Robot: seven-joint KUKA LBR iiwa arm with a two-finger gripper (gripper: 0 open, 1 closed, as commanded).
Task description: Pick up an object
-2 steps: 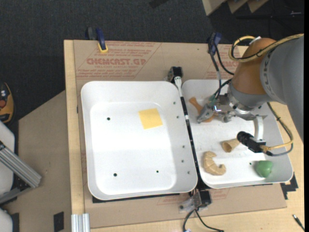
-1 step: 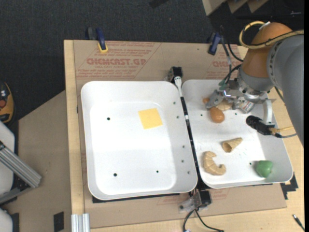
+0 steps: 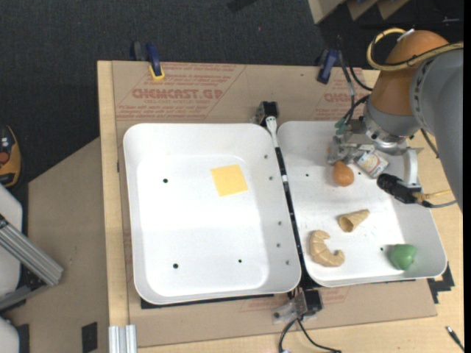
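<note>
My gripper [image 3: 347, 155] hangs low over the back of the right bin [image 3: 309, 134], reaching in from the right. Directly in front of it, touching or nearly touching, lies a small orange rounded object [image 3: 342, 174]. Further forward in the same bin are a tan cone-shaped piece [image 3: 353, 220], a beige croissant-shaped piece [image 3: 325, 248] and a green rounded object [image 3: 402, 256] at the front right corner. A flat yellow square [image 3: 229, 179] lies alone in the left bin [image 3: 147, 219].
The two white bins sit side by side on a brown board [image 3: 184, 87], joined by a black divider strip [image 3: 283, 190]. Blue clamps [image 3: 152, 57] hold the board's far edge. Black cables [image 3: 401, 190] trail along the right bin's right side.
</note>
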